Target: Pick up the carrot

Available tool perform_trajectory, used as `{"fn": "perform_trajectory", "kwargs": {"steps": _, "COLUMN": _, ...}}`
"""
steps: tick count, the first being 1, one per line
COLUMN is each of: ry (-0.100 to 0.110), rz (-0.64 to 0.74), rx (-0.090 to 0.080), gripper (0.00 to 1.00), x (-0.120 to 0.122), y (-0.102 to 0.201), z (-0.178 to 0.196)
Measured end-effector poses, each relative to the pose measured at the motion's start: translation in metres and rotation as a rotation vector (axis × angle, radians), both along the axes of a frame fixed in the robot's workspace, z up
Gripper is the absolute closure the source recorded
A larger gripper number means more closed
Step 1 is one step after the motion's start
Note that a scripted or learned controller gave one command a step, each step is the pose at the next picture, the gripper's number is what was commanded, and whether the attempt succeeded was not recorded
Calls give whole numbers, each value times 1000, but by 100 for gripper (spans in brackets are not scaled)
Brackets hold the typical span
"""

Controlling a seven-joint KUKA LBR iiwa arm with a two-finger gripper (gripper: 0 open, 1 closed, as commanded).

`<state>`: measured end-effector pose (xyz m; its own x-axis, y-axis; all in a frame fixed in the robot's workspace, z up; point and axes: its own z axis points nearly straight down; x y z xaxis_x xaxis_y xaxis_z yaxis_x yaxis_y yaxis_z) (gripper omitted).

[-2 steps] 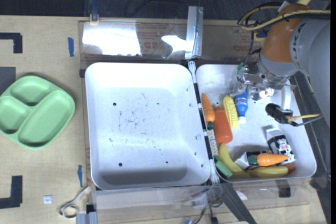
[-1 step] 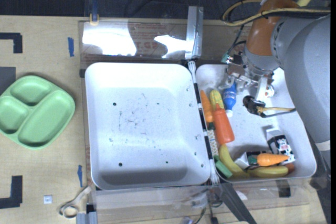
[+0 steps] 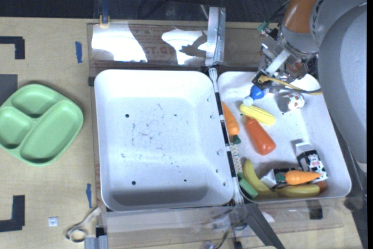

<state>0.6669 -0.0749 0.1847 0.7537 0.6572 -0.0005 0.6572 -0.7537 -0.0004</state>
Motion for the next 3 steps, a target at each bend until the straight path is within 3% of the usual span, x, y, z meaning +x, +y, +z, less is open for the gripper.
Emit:
{"fn": "perform_trajectory", "kwargs": {"steps": 1, "ry": 5, "rz": -363, "rx": 1, "gripper": 100, "x": -46, "y": 51, "z": -1}}
{"fn": "perform_trajectory", "kwargs": {"steps": 2, "ry": -1, "rz": -519, "rx": 1, "gripper": 100, "x": -17, "y": 72, "z": 0}}
{"fn": "perform_trajectory", "kwargs": {"steps": 3, "ry": 0, "rz": -499, "rx": 1, "gripper": 100, "x": -5, "y": 37, "z": -1}}
